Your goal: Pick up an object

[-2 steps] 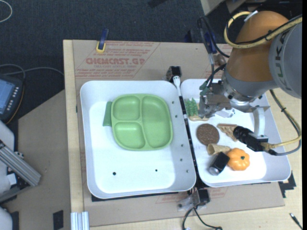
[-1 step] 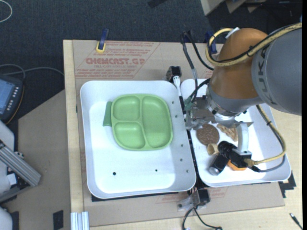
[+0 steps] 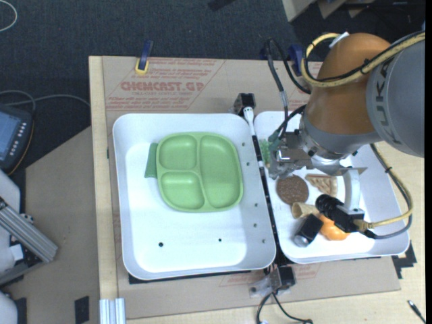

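The arm (image 3: 358, 93) hangs over the right bin (image 3: 388, 187), hiding the claw; its grip state cannot be told.

Green divided plate (image 3: 200, 171), three compartments, lies flat in upper middle of left white bin (image 3: 135, 241), slightly turned. Right white bin (image 3: 388, 181) holds cluster near its left side: brown round disc (image 3: 292, 189) lying flat; tan wedge-shaped piece (image 3: 325, 181) just right of disc; black cylindrical object (image 3: 308, 229) below disc, tilted; orange object (image 3: 330, 229) touching cylinder's right side.
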`<state>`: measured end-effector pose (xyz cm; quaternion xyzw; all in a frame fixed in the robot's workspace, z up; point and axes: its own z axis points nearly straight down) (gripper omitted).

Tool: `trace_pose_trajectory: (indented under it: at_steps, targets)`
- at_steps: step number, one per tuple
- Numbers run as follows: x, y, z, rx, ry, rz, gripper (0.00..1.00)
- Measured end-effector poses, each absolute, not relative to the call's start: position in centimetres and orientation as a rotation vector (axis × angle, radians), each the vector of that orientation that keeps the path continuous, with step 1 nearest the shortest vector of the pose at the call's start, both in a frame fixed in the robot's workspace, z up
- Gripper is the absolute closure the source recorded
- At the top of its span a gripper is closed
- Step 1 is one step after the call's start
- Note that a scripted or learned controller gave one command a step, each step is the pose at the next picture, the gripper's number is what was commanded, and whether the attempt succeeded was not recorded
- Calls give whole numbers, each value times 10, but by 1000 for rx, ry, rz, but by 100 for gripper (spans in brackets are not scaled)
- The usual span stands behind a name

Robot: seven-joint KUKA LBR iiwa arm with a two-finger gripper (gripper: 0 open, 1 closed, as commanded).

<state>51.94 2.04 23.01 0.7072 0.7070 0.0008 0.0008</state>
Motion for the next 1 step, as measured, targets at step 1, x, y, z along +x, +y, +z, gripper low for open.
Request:
trace_pose_trajectory:
  at_steps: [1]
  targets:
    - [528, 20, 233, 2219, 2221, 2, 100]
